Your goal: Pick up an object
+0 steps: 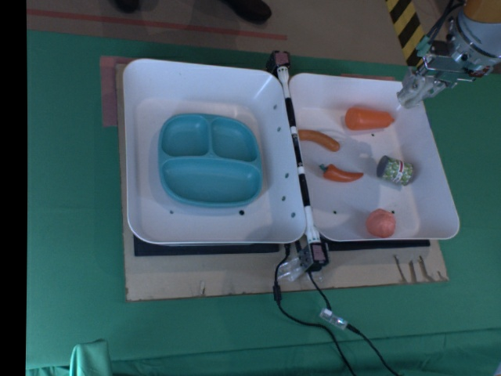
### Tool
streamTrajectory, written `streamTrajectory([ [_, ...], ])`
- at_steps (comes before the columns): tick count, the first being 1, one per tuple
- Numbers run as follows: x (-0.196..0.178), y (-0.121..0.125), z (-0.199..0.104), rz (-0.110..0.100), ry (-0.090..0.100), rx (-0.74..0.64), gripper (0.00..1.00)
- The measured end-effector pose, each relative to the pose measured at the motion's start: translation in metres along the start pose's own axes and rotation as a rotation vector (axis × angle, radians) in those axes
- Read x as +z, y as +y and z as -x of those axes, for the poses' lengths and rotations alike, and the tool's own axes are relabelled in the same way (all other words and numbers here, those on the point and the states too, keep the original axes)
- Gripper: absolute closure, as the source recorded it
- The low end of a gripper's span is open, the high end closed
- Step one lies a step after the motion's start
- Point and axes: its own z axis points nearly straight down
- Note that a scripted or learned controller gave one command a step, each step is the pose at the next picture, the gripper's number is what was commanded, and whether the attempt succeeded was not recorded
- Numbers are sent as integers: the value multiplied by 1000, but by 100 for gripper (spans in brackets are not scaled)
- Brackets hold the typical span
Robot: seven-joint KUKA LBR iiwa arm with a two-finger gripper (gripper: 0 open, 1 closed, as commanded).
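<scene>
Your gripper (pixel 410 94) hangs at the top right corner of the right bin (pixel 438 202), over its rim, and holds nothing. You cannot tell how wide it stands: the tips blur into one pale mass against the white wall.

Nearest to it is the carrot (pixel 369 118), just left and slightly below, lying on its side with the thick end toward the bin's centre. Further in you have 4 more choices: a sausage (pixel 319 139) near the divider (pixel 297 151), a chilli (pixel 341 174) below that, a small jar (pixel 395 170) tipped on its side near the right wall, and a pinkish ball (pixel 381 223) toward the bottom edge. All 5 lie well apart from one another.

The left bin (pixel 141 131) carries only a teal plate (pixel 210 160) with 3 compartments.

The pick is not yet begun, and the carrot looks the easiest reach. Watch 3 things:

1. A straight descent from here would likely strike the rim or the sloped wall, because the gripper sits over the corner and not over the floor.
2. The carrot is tapered and smooth, so a grip set across the thin end may squeeze it out sideways.
3. The jar and ball are round, so a glancing touch could roll either away.

A loose cable (pixel 313 308) trails off the bench below the bins, clear of the arm.
</scene>
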Motion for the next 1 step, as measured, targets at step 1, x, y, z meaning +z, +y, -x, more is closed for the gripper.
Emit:
streamTrajectory([
  [1, 23, 45, -35, 0, 0, -1, 100],
])
